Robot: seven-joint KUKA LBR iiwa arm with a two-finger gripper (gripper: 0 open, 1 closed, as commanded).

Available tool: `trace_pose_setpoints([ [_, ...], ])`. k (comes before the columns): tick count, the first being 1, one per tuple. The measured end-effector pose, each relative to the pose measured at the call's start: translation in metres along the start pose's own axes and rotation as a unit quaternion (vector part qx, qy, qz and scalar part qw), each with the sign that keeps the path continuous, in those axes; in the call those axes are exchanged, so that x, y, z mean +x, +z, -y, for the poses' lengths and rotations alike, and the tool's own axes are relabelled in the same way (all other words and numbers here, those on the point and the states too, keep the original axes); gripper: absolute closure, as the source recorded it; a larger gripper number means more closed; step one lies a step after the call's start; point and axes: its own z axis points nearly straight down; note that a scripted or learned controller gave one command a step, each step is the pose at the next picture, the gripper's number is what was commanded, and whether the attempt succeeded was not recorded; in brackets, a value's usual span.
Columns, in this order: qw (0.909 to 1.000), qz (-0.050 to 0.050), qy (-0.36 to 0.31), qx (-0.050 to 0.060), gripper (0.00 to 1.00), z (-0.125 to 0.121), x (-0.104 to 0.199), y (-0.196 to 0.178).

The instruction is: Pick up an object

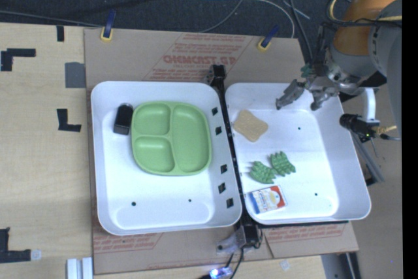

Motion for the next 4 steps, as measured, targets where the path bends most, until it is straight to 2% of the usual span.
trace_pose_setpoints([
  [1,1.0,0.001,-0.002,-0.007,0.0,-0.003,0.001,-0.01],
  [2,1.0,0.002,-0.002,-0.005,0.0,-0.001,-0.006,0.052],
  [3,1.0,0.002,-0.002,-0.009,0.0,-0.003,-0.006,0.09],
  [4,0.9999,0.003,-0.003,-0.011,1.0,-0.004,-0.005,0.077],
])
